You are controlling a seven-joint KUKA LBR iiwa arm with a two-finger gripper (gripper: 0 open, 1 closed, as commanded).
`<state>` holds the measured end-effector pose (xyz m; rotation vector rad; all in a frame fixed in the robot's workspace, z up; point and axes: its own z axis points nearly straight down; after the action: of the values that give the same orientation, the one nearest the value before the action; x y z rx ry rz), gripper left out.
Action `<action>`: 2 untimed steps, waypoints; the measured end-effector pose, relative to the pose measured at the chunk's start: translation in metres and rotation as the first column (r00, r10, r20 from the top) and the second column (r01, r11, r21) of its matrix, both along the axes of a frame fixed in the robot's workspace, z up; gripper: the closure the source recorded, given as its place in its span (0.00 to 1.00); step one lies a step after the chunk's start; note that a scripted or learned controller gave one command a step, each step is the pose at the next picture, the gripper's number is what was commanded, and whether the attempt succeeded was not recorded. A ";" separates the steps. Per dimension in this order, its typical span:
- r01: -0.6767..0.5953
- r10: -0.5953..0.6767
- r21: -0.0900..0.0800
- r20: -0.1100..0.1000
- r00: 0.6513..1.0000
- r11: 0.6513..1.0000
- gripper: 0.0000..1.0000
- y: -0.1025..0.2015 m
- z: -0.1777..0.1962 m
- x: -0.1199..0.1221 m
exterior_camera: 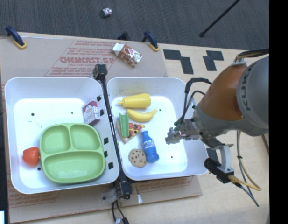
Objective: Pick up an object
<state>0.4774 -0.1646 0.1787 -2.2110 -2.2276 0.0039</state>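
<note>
Two white bins (22, 90) sit on the surface; at the right bin's three o'clock edge hangs the claw (174, 137), grip state unclear, blue bottle (149, 146) toward nine o'clock.

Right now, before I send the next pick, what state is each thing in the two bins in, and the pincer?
yellow bottle: lying on its side, right bin.
banana: lying flat, just below the yellow bottle.
blue bottle: lying down, beside the cookie.
cookie: flat.
green divided plate: flat, left bin.
red carton: tipped, by the divider.
tomato: resting at the plate's left edge.
pincer: over the right bin, nothing visibly held.
</note>
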 end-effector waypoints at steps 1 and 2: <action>0.000 0.000 0.000 -0.001 1.000 1.000 1.00 -0.035 -0.038 -0.002; 0.000 0.000 -0.001 0.001 1.000 1.000 1.00 -0.041 -0.038 -0.001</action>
<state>0.4762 -0.2055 0.1403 -2.2117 -2.2287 0.0033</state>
